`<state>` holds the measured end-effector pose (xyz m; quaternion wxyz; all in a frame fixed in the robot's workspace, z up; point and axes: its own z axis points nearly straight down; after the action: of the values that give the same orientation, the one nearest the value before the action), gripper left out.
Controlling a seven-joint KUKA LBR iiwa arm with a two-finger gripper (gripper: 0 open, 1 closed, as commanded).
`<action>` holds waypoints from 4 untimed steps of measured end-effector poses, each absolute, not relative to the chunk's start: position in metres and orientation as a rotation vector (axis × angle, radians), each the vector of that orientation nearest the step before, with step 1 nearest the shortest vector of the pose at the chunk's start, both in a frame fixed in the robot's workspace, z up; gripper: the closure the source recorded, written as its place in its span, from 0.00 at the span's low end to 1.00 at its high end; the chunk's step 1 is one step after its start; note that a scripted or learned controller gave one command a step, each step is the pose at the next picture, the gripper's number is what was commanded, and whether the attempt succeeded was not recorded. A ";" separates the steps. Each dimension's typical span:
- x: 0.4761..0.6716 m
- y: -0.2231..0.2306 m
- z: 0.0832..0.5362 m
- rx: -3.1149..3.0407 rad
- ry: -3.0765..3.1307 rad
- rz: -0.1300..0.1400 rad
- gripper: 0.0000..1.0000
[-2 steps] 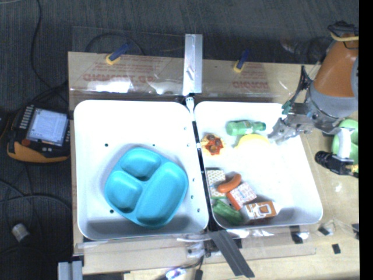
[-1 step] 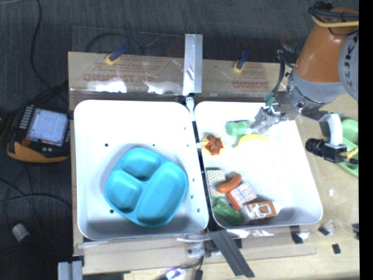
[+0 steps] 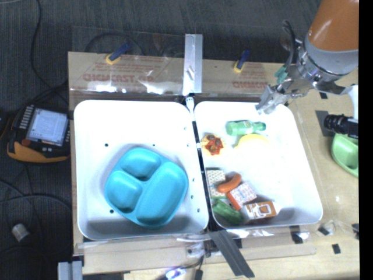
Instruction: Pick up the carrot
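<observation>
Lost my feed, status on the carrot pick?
Gripper over right bin's far edge. Carrot untouched in the food pile, near corner. Bottle and banana lie between.

Bright, even overhead light washes out the white bins (image 3: 87, 156), with soft shadows and slight overall blur.

A robotics lab: a wooden bench (image 3: 326, 226) on dark carpet (image 3: 35, 39) carries two white bins (image 3: 93, 121), side by side, clamped plastic sheeting (image 3: 140, 74) at the far edge, loose cables (image 3: 23, 4) and a handheld control pendant (image 3: 41, 130) on the floor at left.
</observation>
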<state>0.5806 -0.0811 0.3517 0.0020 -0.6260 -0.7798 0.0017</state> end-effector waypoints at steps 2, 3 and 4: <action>0.639 -0.053 0.372 -1.819 -2.557 0.006 1.00; 0.612 0.011 0.346 -1.866 -2.521 0.009 1.00; 0.648 0.053 0.272 -1.726 -2.619 0.010 1.00</action>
<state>0.6482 0.0527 0.2722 0.0024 -0.5502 -0.8350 0.0033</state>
